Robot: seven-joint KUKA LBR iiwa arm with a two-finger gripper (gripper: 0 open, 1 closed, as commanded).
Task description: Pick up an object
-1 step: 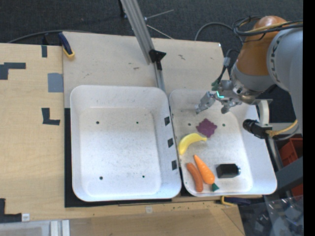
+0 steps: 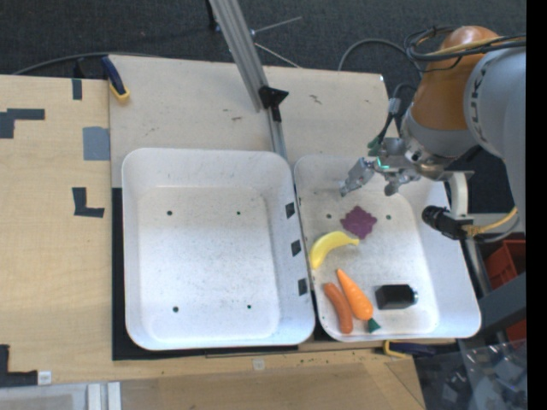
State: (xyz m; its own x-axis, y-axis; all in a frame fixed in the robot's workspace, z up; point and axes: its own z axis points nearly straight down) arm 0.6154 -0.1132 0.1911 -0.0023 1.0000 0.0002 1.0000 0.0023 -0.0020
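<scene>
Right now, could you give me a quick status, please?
Gripper open, hovering above right bin. Purple piece just below, ungrasped. Banana close beside it.

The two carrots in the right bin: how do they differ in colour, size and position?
The brighter carrot is vivid orange, while the darker carrot is a duller red-orange. The brighter carrot looks thicker and ends in a green tip at its lower end; the darker carrot looks thinner, and no green shows on it. The brighter carrot lies nearer the black block; the darker carrot lies nearer the bin's left wall. Both lie side by side, slanted the same way, below the banana.
</scene>
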